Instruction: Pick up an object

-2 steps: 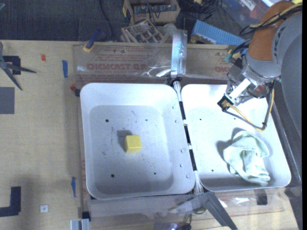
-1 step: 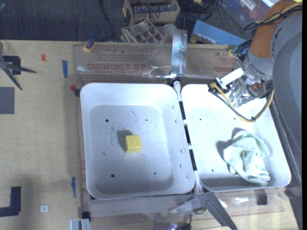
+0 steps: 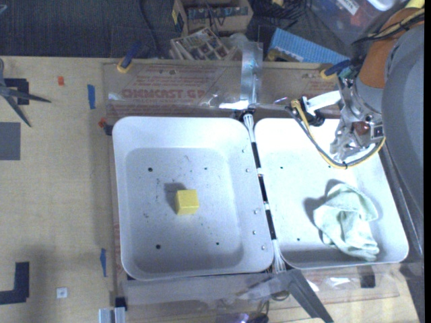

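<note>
Crumpled pale-green cloth (image 3: 347,221) lay just below the claw (image 3: 350,143) in the right white bin (image 3: 296,180); small yellow foam cube (image 3: 187,201) sat far left. Claw's state: couldn't tell.

Arm body: I see broad grey casing (image 3: 408,93), smooth and rounded.
Band: orange ring (image 3: 372,62) just above the end effector.
End effector: (image 3: 350,142) bare metal with dark fittings, small and angular.
Cables: yellow and black leads (image 3: 315,134) loop beside it.

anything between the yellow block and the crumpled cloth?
In the camera view, bare bin floor, then the two bins' adjoining rims, separate yellow block from cloth.
</note>
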Tool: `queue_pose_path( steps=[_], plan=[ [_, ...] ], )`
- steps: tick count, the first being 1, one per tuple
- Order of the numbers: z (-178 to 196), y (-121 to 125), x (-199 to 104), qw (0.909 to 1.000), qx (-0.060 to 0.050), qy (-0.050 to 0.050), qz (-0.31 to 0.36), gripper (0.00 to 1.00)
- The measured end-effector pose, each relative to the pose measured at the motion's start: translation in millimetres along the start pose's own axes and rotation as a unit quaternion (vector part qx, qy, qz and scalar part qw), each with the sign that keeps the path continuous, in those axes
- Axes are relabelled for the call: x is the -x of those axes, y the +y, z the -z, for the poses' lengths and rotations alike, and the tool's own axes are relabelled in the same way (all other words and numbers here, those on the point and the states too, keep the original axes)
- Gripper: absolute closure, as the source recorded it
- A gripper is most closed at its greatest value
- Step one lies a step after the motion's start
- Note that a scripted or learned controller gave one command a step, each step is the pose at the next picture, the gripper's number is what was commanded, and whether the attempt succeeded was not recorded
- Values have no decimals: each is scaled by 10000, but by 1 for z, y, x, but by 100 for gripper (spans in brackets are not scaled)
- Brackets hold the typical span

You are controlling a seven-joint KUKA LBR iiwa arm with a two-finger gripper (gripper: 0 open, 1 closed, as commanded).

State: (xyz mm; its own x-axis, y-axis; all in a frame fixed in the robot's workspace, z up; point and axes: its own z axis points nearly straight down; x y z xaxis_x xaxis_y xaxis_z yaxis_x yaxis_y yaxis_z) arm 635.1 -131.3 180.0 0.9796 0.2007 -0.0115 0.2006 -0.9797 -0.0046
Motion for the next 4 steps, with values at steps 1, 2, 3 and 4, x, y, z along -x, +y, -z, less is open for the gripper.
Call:
queue_pose_path(
  steps=[1,2,3,4],
  plan=[
    [-34,-31,-29,9881,-1,1,1540,100],
    [-23,-22,-8,10000,-4,0,98,100],
    [1,20,-11,9996,8,20,280,100],
    [-2,74,9,10000,6,20,-22,100]
  ],
)
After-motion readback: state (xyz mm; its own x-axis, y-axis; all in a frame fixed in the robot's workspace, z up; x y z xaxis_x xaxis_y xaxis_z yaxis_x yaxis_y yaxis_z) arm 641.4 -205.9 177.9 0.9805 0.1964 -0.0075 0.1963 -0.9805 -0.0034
